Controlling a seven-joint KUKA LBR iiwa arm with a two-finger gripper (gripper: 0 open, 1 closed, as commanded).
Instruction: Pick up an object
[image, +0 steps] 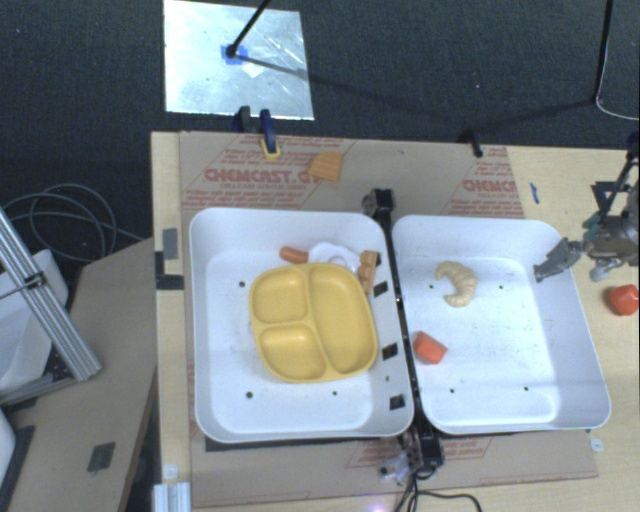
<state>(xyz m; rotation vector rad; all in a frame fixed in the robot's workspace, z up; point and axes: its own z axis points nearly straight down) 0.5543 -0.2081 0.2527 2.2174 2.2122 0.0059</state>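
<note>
In the right bin (560, 400) a pale tan croissant-shaped piece (458, 282) lies near the back. A small orange-red piece (430, 347) rests by that bin's left wall. The left bin (215, 390) holds a yellow divided plate (310, 322). Behind the plate lie an orange sausage-shaped piece (294, 255), a white item (333, 254) and a small tan block (368, 266). My gripper (553, 264) reaches in from the right edge and hovers over the right bin's far right rim, well to the right of the croissant piece. I see nothing held in it.
A tan block (325, 165) lies on the cardboard behind the left bin, near a yellow-and-blue clamp (268, 135). A reddish-orange shape (622, 298) shows on the bench right of the right bin. A shiny metal sheet (238, 58) lies on the floor beyond the bench.
</note>
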